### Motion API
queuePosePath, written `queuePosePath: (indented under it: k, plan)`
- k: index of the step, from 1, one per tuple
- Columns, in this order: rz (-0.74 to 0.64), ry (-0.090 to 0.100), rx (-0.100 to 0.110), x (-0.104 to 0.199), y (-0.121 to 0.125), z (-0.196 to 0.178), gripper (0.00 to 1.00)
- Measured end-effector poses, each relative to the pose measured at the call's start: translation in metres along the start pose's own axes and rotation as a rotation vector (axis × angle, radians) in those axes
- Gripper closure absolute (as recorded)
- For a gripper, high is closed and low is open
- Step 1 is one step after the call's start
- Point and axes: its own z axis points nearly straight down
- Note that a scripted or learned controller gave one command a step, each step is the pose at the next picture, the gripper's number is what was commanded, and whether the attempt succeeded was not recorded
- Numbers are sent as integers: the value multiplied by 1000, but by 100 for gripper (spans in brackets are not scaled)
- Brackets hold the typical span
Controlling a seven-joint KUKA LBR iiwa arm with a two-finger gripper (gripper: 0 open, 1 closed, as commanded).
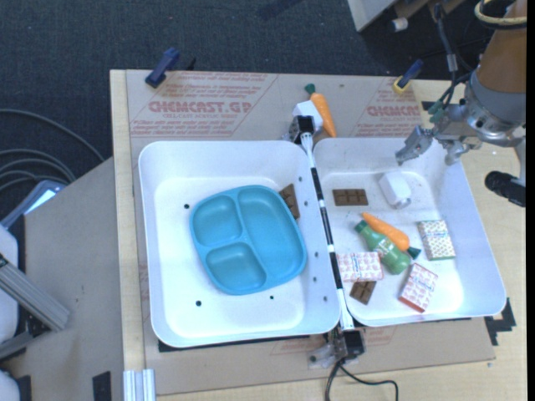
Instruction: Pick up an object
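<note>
Several objects in right bin [468, 190]; white block [395, 189] nearest, at seven o'clock from claw [436, 147]. Claw open, empty, hovering above. Approach step; next: descend, straddle block, close.

My worktop [209, 107] carried two white bins side by side, the left bin [159, 174] touching the right bin [476, 232]. A toy carrot [322, 114] lay on the board behind them.

glossy blue plastic tray [247, 238] in a smooth white plastic bin [167, 174].
</note>
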Motion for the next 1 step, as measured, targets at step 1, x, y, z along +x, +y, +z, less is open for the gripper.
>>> queuePosePath:
  k: [1]
  plan:
    - [-1,1,2,48,-43,50,0]
